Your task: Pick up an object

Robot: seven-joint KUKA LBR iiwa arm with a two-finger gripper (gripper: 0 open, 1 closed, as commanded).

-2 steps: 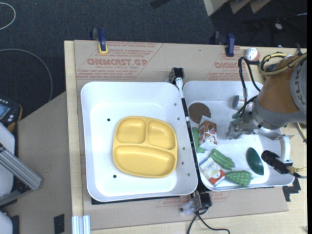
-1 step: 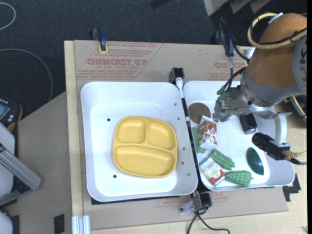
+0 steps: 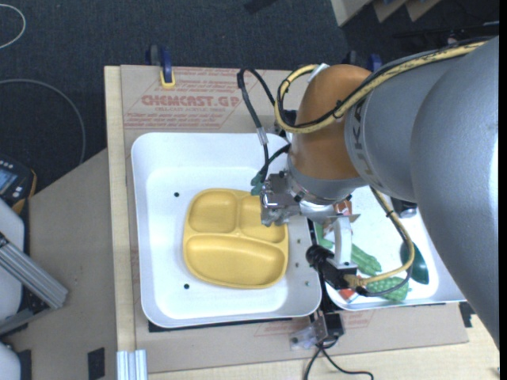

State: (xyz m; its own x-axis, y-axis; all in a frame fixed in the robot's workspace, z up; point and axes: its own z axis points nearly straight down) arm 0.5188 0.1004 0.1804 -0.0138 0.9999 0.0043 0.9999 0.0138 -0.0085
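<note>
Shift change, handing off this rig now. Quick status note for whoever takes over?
Gripper: low over the left bin, at the right edge of the yellow divided plate; whether its fingers are open or shut can't be read from this view.
Things: the plate lies flat in the left bin. Green items lie in the right bin, mostly hidden by the arm.
Done: nothing visibly lifted; the plate rests on the bin floor.
Left: confirm a grip, then lift an object.
</note>
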